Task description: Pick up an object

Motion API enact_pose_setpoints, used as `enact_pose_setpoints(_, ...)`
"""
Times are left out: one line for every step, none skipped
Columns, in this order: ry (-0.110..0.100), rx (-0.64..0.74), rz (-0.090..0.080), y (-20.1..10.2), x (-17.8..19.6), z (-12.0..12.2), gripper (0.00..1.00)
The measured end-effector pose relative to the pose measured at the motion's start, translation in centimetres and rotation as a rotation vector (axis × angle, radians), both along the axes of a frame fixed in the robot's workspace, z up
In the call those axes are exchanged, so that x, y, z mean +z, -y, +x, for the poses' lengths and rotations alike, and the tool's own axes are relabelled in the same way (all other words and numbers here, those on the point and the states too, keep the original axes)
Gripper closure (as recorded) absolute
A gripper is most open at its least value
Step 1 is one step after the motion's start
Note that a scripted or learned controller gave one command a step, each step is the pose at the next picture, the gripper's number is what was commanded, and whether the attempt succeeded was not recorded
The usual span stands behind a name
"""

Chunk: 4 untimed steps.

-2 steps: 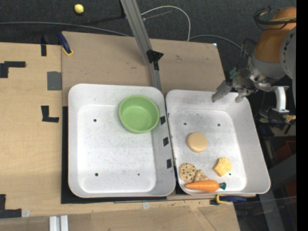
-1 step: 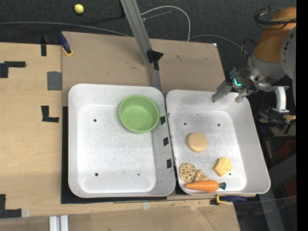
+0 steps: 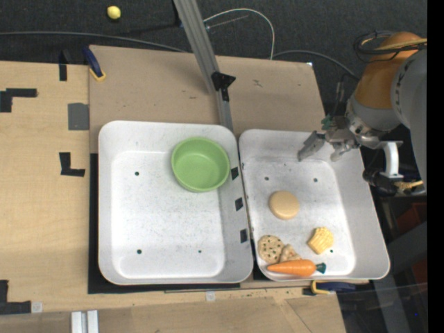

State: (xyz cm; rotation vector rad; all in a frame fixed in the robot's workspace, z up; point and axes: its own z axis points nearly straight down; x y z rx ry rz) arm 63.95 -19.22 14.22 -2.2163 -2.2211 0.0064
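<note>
item one, your gripper (image 3: 323,149): it hangs over the far right corner of the right bin (image 3: 361,207), its two grey fingers spread apart with nothing between them. the arm (image 3: 388,82) behind it shows the orange band above the wrist and comes in from the right.

item two, candidates for picking, all in the right bin and all nearer to you than the gripper:
- a round beige biscuit-like piece (image 3: 284,205), below and a little left of the gripper, near the bin's middle.
- a yellow ridged piece (image 3: 320,240), almost straight below the gripper, further down than the beige one.
- a speckled brown cookie (image 3: 270,247), down and to the left, beside the bin's left wall.
- an orange carrot (image 3: 294,268) with a green end, lying flat along the bin's near edge, just below the cookie; you cannot tell from here whether they touch.

item three, the left bin (image 3: 125,214): well to the gripper's left, holding one green bowl (image 3: 200,164), upright, in its far right part.

item four, a small yellow ball (image 3: 114,12) on the dark floor, far off to the upper left.
</note>
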Motion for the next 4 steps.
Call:
enact_pose_setpoints(-0.001, 0.001, 0.000, -0.2, -5.5, -0.2, 0.00)
enact_pose_setpoints(0.004, 0.002, -0.001, -0.2, -4.1, 0.0, 1.00)
enact_pose_setpoints(0.009, 0.000, -0.001, 0.7, 1.1, 0.3, 1.00)
enact_pose_setpoints(0.010, -0.001, -0.002, 1.3, 7.3, 0.1, 1.00)
